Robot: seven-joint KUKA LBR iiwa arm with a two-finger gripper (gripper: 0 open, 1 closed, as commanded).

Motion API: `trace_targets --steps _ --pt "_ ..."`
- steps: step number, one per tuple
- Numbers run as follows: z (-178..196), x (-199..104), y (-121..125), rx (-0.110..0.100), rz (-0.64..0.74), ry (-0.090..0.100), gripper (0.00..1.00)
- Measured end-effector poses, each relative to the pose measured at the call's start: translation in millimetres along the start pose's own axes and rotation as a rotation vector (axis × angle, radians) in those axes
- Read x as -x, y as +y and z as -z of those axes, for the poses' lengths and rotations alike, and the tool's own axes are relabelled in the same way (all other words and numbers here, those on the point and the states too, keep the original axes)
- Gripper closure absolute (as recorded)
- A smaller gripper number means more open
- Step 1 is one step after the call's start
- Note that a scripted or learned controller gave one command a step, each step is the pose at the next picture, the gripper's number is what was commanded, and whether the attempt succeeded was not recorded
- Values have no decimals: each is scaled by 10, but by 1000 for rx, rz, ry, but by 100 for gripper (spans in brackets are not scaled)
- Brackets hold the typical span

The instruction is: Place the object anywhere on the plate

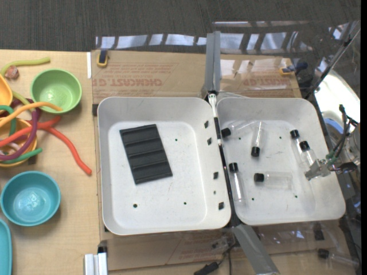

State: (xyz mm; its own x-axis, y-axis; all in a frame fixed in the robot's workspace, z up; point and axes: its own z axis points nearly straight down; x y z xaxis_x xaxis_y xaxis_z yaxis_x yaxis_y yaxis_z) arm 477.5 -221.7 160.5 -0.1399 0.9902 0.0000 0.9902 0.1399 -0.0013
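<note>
Six clear tubes with black caps are lying scattered across the floor of the right bin [321, 208], as far as the caps can be counted. One tube [235, 182] is lying along the bin's left wall. A second [257, 140] is resting near the middle with its cap pointing toward the front edge. A third [274, 180] is lying crosswise just in front of it. A fourth [236, 129] is sitting close to the back left corner. The last two [305, 149] are lying close together toward the right wall.

The gripper [319, 168] is hovering over the right bin's right edge, just beside that last pair. Whether it is spread, closed or grasping anything is not clear from this view.

The plate [145, 153], a black ribbed rectangle, is lying tilted in the left bin [109, 211], toward its back left corner and well apart from all the tubes.

Both bins are sitting side by side on a sheet of brown cardboard [149, 79], and dark carpet [143, 7] is showing behind it.

To the left, a wooden desk [74, 193] is carrying one green bowl [55, 90] near its back edge and one teal bowl [30, 198] near its front edge. A tangle of coloured cords [34, 128] is sprawling between them.
</note>
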Motion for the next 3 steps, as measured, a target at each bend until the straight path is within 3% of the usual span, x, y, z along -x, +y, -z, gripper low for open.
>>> trace_targets --steps 1,2,3 --pt "1343 -970 146 0 21 -2 100" --pt "307 -1459 203 -2 207 0 100" --pt "297 -3099 436 -2 287 -1 100"
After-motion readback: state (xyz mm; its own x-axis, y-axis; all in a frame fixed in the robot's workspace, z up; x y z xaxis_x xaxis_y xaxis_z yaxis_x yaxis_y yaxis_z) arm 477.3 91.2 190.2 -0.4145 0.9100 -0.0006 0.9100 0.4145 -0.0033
